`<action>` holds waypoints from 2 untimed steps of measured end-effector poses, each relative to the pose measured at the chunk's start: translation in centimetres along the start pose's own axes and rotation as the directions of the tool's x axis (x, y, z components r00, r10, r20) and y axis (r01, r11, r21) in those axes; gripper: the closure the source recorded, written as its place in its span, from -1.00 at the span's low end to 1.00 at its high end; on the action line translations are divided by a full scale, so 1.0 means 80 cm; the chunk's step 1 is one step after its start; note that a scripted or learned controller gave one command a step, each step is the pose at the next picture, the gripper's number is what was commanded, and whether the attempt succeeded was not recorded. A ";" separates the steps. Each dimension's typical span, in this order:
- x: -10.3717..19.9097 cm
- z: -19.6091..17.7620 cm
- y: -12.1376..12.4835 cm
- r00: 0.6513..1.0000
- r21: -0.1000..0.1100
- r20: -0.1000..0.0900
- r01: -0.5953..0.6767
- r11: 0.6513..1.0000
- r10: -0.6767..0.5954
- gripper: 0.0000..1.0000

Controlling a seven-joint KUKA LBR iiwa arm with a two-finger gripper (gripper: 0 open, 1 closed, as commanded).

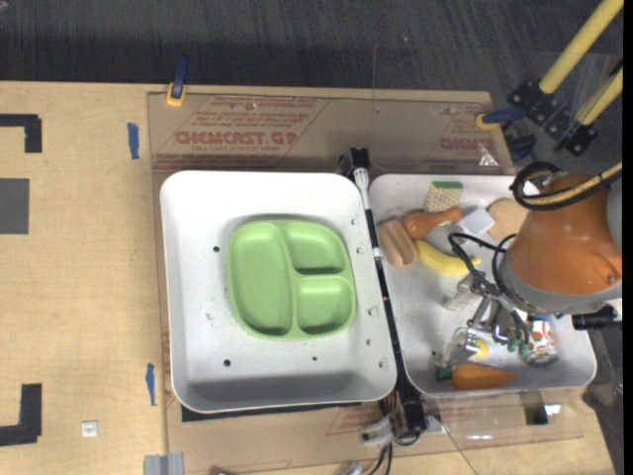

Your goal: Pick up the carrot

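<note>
1. Right now the two-finger metal gripper [482, 336] sits low in the right shallow white plastic bin [584, 369], under the arm's orange wrist band [566, 250], which covers much of that bin's right side.
2. Gripper state: can't tell. Metal parts, cables & clutter overlap at the tip, so spread vs. pressed together isn't readable, and nothing is clearly pinched.
3. The task item, a small orange toy carrot w/ green stem end [477, 374], lies flat near the front wall of the right bin, long axis approx. left-right, green end pointing left.
4. Carrot is just below the gripper tip in the view; whether they touch can't be judged. It rests on the bin floor.
5. Beside the tip, to its right, a small red-and-white can-like item [539, 339]; details too blurry.
6. Further back in the same bin: yellow toy banana [442, 258], tan bread-like roll [396, 242], orange-brown drumstick-shaped toy [432, 222], and a beige cracker-like piece w/ green top edge [444, 195].
7. Left shallow white plastic bin [193, 265] holds a light-green plastic tray w/ three compartments [292, 277], centred on its floor, well apart from the gripper.
8. Both bins sit side by side on the tan cardboard-covered bench [79, 265].
</note>
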State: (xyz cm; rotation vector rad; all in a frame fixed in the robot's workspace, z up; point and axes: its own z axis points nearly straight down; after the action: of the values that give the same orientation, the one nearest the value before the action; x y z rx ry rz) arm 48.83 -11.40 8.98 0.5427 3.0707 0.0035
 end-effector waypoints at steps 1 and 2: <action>0.008 -0.001 0.017 0.942 0.002 0.001 0.336 0.942 -0.336 -1.00; -0.020 0.000 -0.059 0.763 0.005 0.009 0.646 0.763 -0.646 -1.00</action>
State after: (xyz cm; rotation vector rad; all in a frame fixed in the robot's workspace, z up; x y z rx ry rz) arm 48.73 -16.37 9.00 -0.5453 3.0611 -0.0143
